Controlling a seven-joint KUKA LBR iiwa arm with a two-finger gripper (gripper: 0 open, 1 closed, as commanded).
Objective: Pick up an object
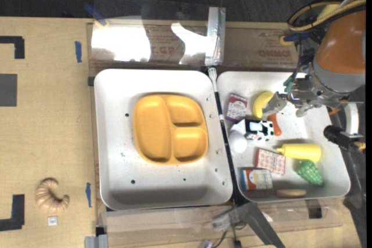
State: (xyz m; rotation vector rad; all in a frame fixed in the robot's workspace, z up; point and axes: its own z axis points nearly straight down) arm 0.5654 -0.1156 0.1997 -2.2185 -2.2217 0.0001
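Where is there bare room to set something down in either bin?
Left bin: bare white floor rings the orange divided plate, widest along the near edge. Right bin is crowded; free patches lie at its far left corner behind the red packet, and right of the yellow bottle.

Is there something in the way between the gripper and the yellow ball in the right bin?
Nothing visible blocks it. The gripper hangs at the right side of the yellow ball, with no object in between. The small carrot and the black and white cow toy lie just below them, close but not in the path.
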